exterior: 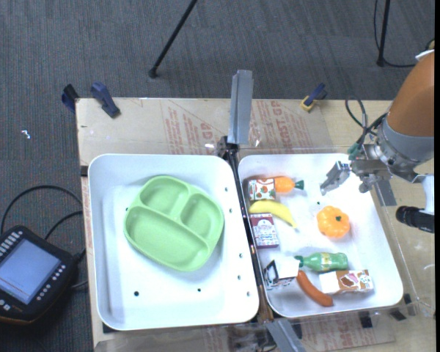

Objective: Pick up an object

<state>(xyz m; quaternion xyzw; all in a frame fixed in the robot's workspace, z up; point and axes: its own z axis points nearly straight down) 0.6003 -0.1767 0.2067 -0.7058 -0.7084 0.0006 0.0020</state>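
Observation:
My gripper (360,184) hangs over the back right of the right bin (385,249), its two fingers spread wide and nothing between them. Just below and left of it, an orange pumpkin (334,222) sits on the bin floor, apart from the fingers. Farther left lie a yellow banana (273,211), a carrot (284,185), a small strawberry carton (261,189) and a maroon box (264,232). Near the front are a green bottle (323,261), a red sausage (313,288), a brown-and-white carton (346,281) and a small dark carton (280,272).
A green divided plate (174,222) lies in the left bin (110,284). A grey upright post (240,112) stands behind the seam between the bins. Clamps sit on the bench's back edge, and a black cable (359,119) loops near the arm.

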